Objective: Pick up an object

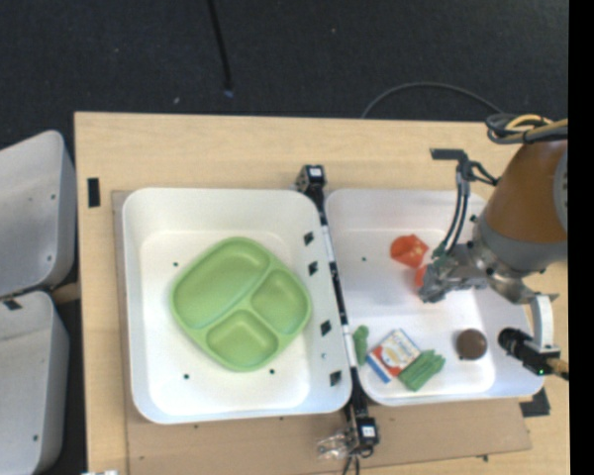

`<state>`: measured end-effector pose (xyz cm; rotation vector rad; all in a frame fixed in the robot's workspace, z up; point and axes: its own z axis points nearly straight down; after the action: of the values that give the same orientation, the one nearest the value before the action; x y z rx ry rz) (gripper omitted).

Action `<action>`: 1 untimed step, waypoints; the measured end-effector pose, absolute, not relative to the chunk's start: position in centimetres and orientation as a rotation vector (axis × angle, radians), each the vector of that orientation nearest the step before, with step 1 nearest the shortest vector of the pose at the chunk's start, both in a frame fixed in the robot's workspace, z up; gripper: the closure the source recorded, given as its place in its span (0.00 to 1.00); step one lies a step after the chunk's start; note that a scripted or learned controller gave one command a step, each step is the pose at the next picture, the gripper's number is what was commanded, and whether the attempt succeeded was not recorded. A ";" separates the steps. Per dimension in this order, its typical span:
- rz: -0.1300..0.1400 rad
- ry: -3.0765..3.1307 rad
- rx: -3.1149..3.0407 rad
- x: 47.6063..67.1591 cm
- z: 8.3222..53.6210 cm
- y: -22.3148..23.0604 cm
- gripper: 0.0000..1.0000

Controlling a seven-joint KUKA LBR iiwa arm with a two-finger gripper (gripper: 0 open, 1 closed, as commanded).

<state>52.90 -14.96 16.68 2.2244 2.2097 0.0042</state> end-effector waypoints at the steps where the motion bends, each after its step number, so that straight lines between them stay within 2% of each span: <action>1: 0.005 2.221 2.213 53.8 21.9 -14.3 1.00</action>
<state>53.77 -14.32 21.94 2.2131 2.2211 0.0050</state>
